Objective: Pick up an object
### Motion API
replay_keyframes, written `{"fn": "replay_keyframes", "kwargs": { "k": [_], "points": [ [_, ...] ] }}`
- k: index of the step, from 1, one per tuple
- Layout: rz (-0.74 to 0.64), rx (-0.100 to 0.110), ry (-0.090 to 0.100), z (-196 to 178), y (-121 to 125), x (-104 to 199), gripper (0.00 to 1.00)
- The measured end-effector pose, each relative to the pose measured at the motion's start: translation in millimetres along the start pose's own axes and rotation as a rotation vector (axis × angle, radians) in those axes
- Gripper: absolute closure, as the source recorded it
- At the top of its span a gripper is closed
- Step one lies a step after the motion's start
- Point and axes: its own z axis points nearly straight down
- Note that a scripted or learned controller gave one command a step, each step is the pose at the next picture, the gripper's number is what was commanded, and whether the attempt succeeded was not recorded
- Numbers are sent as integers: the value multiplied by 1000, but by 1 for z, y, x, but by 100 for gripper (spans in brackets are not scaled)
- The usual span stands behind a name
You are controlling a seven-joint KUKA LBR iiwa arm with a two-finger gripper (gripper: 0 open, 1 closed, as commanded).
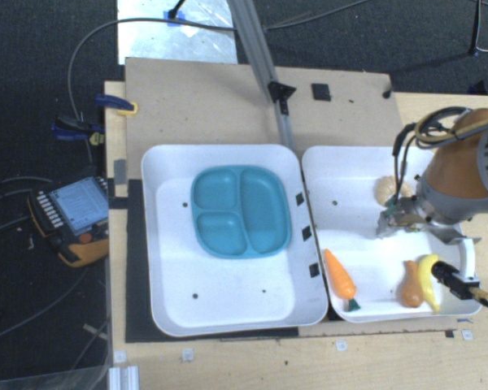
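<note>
The right bin (350, 181) holds an orange carrot (339, 275) near its front left. A yellow banana (428, 278) lies at the front right, touching a brownish-orange piece (411, 288). A pale beige lump (385, 189) sits toward the back. My gripper (389, 221) hangs low over the middle of the right bin, just in front of the beige lump and behind the banana. Nothing shows in its grasp. The arm's orange band and grey wrist cover the bin's right side.
The left bin (171, 242) holds a blue divided plate (241, 211) at its back centre. A grey pole (256, 47) slants down to the bins' shared back corner. Cables and a handheld device (73, 218) lie on the floor at left.
</note>
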Motion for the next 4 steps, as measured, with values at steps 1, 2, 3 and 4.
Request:
{"fn": "replay_keyframes", "kwargs": {
  "k": [1, 2, 3, 4],
  "points": [
    [-4, 6, 0, -62, 8, -5, 100],
    [-5, 5, 0, -119, 0, -8, 100],
    [-7, 6, 1, -160, 2, -9, 100],
    [-10, 10, 4, -164, -5, 44, 100]
  ]
}}
